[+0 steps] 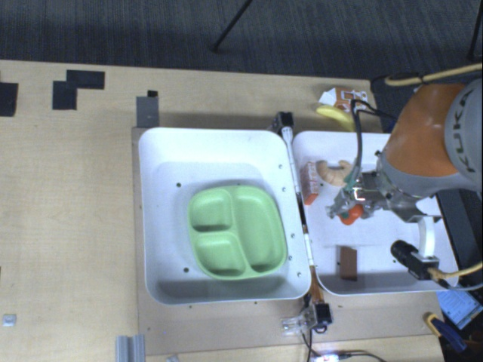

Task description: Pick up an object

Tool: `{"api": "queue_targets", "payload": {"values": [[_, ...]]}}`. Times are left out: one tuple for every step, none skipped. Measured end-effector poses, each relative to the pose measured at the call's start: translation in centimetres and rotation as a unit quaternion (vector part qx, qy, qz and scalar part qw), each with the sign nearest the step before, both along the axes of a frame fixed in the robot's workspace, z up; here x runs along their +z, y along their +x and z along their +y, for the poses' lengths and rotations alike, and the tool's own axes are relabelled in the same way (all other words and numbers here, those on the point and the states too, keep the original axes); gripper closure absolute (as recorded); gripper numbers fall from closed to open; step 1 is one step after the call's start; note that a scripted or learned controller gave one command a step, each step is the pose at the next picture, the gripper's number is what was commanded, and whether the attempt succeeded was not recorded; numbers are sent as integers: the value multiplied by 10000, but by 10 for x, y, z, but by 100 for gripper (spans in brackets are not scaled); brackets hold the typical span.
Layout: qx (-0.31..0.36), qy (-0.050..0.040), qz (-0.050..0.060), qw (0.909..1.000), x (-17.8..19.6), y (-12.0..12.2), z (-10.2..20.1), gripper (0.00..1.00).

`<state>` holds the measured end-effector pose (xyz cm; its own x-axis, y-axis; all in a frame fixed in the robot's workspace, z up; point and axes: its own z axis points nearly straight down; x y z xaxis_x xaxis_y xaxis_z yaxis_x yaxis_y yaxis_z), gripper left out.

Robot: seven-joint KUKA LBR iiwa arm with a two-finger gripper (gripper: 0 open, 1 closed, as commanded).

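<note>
My gripper [342, 204] hangs low over the middle of the right bin [377, 283], at the end of the grey and orange arm [423, 145] that comes in from the right. A small red-orange object [349, 217] lies directly under its tip, touching or nearly touching it. Whether it is gripped cannot be made out. Just beyond the gripper, toward the bin's far left, lie a beige lump [330, 170] and a reddish-brown packet [309, 179]. A dark brown block [347, 262] sits near the front wall.
The left bin [162, 202] holds a green divided plate [238, 231]. A yellow banana-like item [332, 113] and a small printed packet [343, 96] lie on the bench behind the right bin. Cables trail off the arm at the right.
</note>
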<state>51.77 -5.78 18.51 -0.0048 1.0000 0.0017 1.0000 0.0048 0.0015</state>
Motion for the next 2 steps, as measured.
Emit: {"api": "queue_targets", "payload": {"values": [[1, 0, 7, 10000, 19, -17, 23, 100], [-8, -3, 7, 10000, 21, -30, 13, 100]]}}
